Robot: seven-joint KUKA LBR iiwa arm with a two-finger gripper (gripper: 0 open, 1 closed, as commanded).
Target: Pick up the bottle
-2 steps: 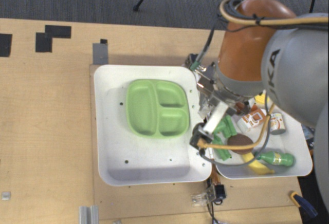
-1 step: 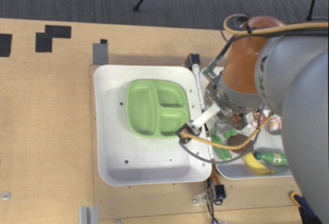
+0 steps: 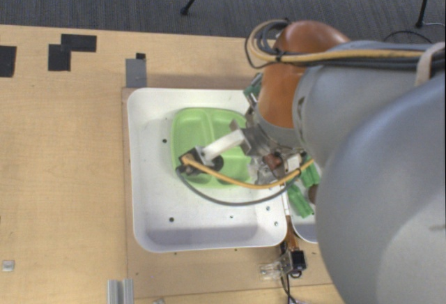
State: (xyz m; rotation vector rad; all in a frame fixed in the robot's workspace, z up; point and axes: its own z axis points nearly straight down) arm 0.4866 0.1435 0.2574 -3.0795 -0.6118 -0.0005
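Observation:
My gripper (image 3: 267, 164) hangs low at the right side of the left white bin (image 3: 150, 177), just over the right rim of a green divided tray (image 3: 198, 125) that lies in that bin. The grey arm with its orange band covers most of the right bin (image 3: 301, 227). A green object (image 3: 302, 201) pokes out from under the arm at the wall between the two bins; most of it is hidden and I cannot tell what it is. A small brownish patch sits right at the gripper, too hidden to identify.
The front part of the left bin is bare white floor. On the bench below the bins lies a small clear piece (image 3: 274, 270) beside a black plug (image 3: 297, 261). A grey bracket (image 3: 136, 72) stands at the bin's back left corner.

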